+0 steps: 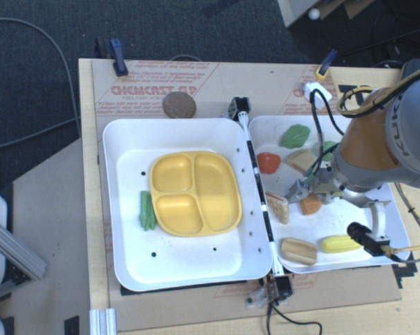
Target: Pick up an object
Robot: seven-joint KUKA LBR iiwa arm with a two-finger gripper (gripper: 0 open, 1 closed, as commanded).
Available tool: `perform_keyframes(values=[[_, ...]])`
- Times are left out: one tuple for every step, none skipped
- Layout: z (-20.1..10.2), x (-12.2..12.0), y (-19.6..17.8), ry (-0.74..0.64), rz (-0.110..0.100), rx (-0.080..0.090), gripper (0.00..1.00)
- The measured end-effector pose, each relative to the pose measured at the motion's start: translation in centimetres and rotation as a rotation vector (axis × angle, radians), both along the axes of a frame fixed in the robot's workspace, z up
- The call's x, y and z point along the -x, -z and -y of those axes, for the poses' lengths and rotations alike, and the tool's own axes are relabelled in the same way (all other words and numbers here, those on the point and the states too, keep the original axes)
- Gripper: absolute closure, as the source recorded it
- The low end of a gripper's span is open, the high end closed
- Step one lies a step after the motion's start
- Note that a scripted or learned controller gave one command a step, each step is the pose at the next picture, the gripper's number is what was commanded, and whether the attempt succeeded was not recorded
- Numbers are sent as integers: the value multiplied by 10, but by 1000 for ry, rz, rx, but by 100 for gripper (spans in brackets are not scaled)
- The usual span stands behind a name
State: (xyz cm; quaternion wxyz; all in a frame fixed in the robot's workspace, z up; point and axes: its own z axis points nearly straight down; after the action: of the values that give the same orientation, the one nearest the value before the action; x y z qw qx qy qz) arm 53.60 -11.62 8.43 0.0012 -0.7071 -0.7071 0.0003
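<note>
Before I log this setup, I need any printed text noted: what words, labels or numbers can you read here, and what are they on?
"CHEMCAST GP", read uncertainly, in large faded red letters on the brown board under the bins.
A line of smaller red print above it: too blurred to read.
More red print on the board near the right bin's top edge: too blurred to read.
Nothing legible on the yellow divided plate.

Robotics lab: clamped bench (196, 82), loose cables (28, 30), toy food bins (119, 187).
</note>
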Motion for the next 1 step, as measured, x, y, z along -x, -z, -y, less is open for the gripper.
perform_keyframes(values=[[0,0,-10,1,2,0,100]])
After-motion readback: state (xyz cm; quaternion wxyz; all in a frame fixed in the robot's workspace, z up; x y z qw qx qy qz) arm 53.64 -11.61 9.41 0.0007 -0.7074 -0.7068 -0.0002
